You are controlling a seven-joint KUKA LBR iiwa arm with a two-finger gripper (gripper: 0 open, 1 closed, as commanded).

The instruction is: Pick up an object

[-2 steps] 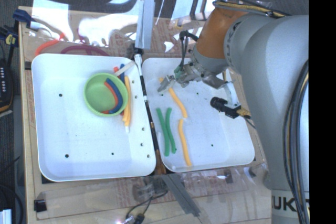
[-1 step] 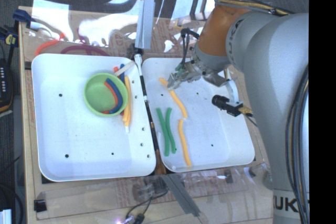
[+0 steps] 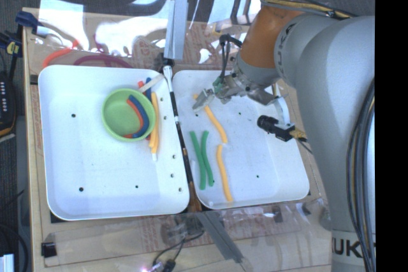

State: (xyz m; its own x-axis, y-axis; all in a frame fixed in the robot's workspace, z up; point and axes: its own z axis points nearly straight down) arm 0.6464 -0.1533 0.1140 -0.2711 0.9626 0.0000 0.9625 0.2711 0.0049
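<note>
We see the gripper [image 3: 207,97] low over the far end of the right bin [image 3: 280,183], close to its back rim; whether its fingers are apart or together we cannot tell. Just beneath it starts an orange strip [image 3: 217,122], with a second orange strip [image 3: 224,172] and two green strips [image 3: 203,159] nearer the front-left wall. The bin's right half lies open. In the left bin [image 3: 76,175], a green bowl [image 3: 126,114] sits near the dividing edge.
</note>
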